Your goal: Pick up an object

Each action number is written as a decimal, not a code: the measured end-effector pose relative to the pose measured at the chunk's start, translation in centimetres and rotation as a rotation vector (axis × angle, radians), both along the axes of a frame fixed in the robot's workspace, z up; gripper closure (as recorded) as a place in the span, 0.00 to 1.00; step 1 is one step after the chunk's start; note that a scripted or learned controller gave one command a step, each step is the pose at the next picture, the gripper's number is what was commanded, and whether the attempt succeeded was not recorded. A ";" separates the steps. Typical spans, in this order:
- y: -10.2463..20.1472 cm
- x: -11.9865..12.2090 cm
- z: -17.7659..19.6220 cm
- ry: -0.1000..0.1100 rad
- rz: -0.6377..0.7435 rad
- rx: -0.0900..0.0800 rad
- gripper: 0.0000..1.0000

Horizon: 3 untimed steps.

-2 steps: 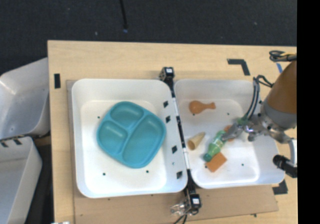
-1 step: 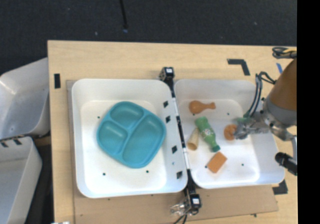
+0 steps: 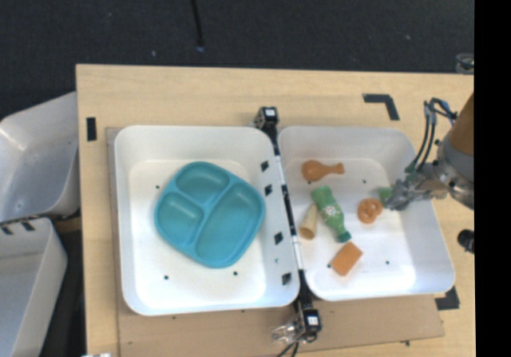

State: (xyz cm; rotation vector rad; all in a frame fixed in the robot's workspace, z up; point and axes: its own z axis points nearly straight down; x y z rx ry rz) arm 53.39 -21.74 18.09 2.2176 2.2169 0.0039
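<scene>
You see the gripper (image 3: 393,197) low over the right bin (image 3: 415,267), just right of the orange ring (image 3: 369,210). You cannot tell the state of its fingers. Left of the ring lie the green bottle (image 3: 330,213), cone (image 3: 308,222), drumstick (image 3: 322,170) and orange block (image 3: 346,258). The left bin (image 3: 144,283) holds a blue tray (image 3: 209,214).

Arm (image 3: 461,140) cut off at right edge, only wrist part seen. Gripper (image 3: 393,197) small and blurred, tip shape unclear. Tabletop (image 3: 200,92) bottom edge cropped. Grey containers (image 3: 32,164) at left cut off.
</scene>
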 end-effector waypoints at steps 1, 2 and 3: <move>-0.1 0.2 5.4 -0.001 0.003 -0.001 1.00; 4.2 2.8 5.1 0.003 0.007 0.002 1.00; 8.8 3.6 5.1 0.005 0.006 0.003 1.00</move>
